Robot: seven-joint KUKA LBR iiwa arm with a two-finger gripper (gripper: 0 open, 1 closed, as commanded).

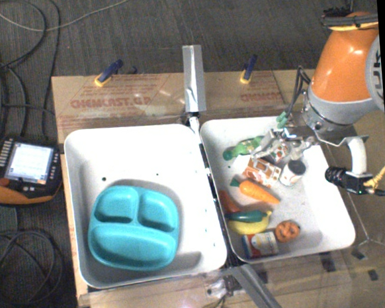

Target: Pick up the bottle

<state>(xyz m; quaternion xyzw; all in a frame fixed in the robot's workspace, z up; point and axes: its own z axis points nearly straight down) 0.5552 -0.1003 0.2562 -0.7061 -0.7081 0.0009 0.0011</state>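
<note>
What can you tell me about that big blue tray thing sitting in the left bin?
The blue tray is a turquoise divided plate, smooth and plastic-looking, with rounded corners. Raised ridges split it into three hollows: two smaller ones toward the far side and one long one nearer the camera. It lies flat and right side up on the floor of the left bin, turned slightly askew, in the half nearer the camera. Nothing lies in it, and it appears not to touch the bin's walls.

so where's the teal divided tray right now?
The teal divided plastic tray lies in the left white bin, toward its front, across the centre divider from the yellow banana in the right bin.
</note>
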